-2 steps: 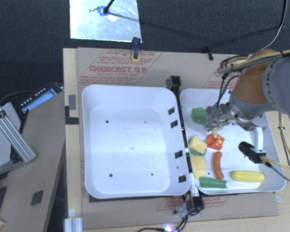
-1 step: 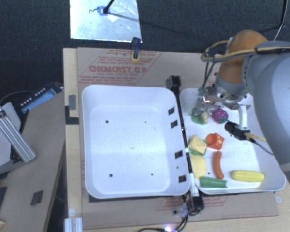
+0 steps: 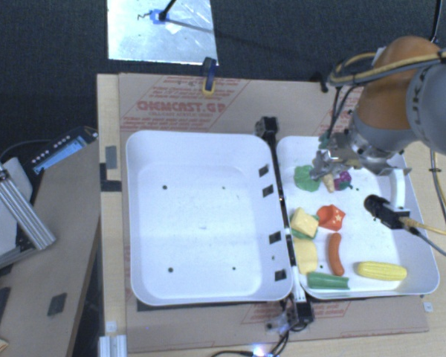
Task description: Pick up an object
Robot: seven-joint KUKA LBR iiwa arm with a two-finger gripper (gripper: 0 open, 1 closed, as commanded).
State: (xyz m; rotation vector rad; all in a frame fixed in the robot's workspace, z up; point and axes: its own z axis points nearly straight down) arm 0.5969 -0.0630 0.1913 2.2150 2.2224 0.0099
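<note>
At the near edge of the right bin [image 3: 424, 270] lie a green pod [image 3: 328, 280] and a yellow corn cob [image 3: 381, 271], with an orange sausage [image 3: 334, 253] just behind them. Further back sit two yellow blocks [image 3: 305, 233] and a red pepper [image 3: 331, 216]. Beyond these, the gripper [image 3: 328, 162] hangs low over a green leafy piece [image 3: 307, 178] and a small purple object [image 3: 343, 178]. Whether it has closed on anything I cannot tell. The reach seems to be under way; next it needs a firm closing on one piece, probably the green one, then a straight lift. The left bin [image 3: 201, 214] lies beside.
</note>
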